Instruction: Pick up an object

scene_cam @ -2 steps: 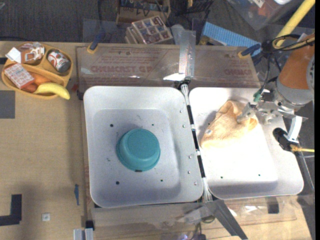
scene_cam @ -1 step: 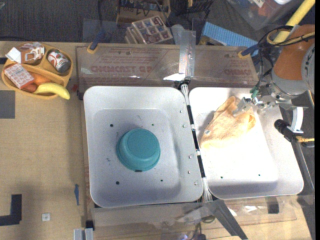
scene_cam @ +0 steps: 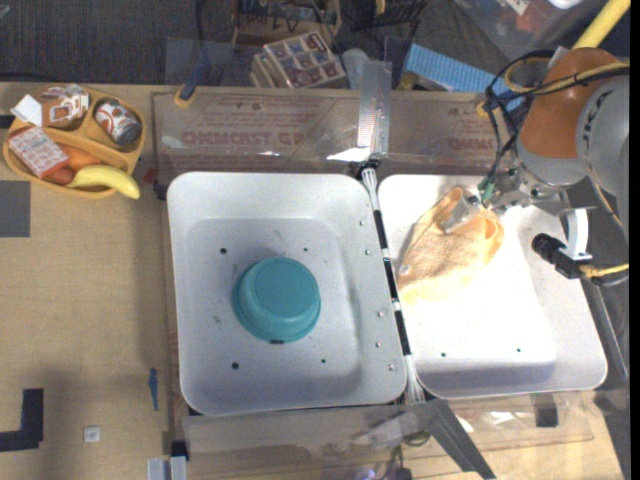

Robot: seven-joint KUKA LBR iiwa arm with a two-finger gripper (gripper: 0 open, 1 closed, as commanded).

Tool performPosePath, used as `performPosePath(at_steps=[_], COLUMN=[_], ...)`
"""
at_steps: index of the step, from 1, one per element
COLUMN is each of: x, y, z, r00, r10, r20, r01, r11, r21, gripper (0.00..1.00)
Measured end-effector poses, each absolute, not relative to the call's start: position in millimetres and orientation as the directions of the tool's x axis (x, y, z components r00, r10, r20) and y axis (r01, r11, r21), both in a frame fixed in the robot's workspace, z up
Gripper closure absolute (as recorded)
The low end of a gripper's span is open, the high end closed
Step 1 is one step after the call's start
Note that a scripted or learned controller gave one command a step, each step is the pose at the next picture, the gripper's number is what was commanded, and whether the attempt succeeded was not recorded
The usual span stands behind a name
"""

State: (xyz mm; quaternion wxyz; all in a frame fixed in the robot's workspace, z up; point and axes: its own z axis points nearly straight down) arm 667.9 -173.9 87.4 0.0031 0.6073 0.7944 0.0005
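A tan-orange cloth (scene_cam: 446,251) lies in the right bin (scene_cam: 520,353), against the bin's left wall. Its upper end is drawn up into a peak toward my gripper (scene_cam: 478,204). The gripper hangs over the far part of the right bin and is shut on that upper corner, while the rest of the cloth trails down and to the left and looks slightly blurred. A teal bowl (scene_cam: 278,299) sits upside down in the middle of the left bin (scene_cam: 200,228), well apart from the gripper.
The grey arm with its orange band (scene_cam: 560,118) reaches in from the upper right, with cables around it. A yellow tray of toy food and a banana (scene_cam: 75,153) sits on the bench at far left. Clutter lies behind the bins.
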Motion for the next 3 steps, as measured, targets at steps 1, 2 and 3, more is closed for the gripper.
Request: performPosePath(at_steps=[1, 2, 3], x=[668.5, 666.4, 666.7], y=[-173.9, -176.2, -120.6], z=[97.2, 123.0, 191.8], r00=[-0.262, -0.269, -0.176], r10=[0.965, 0.963, 0.984], r20=[-0.004, -0.001, 0.000], r01=[0.965, 0.963, 0.984], r11=[0.262, 0.269, 0.176], r21=[0.007, -0.001, -0.002], gripper=[1.00, 1.00, 1.00])
